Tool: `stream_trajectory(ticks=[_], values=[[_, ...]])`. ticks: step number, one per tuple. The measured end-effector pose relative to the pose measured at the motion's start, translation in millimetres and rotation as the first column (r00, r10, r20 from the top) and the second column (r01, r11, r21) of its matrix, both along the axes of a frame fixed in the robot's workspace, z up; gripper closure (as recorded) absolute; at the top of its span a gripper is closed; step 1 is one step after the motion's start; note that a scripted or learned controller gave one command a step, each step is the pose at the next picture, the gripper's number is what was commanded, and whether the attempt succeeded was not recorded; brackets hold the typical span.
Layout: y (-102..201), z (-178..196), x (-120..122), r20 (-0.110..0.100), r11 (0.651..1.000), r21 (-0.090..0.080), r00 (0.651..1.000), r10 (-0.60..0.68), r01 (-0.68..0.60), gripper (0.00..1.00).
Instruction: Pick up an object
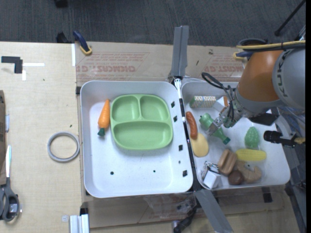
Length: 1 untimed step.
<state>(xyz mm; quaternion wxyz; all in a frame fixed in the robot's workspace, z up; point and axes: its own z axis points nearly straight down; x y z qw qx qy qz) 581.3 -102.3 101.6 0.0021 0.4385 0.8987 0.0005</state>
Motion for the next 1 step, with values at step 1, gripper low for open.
stream_trajectory(ticks=[1], values=[[50.9, 90.2, 43.3, -0.003, 0.981, -0.001, 0.981, -0.194, 0.194, 1.0]])
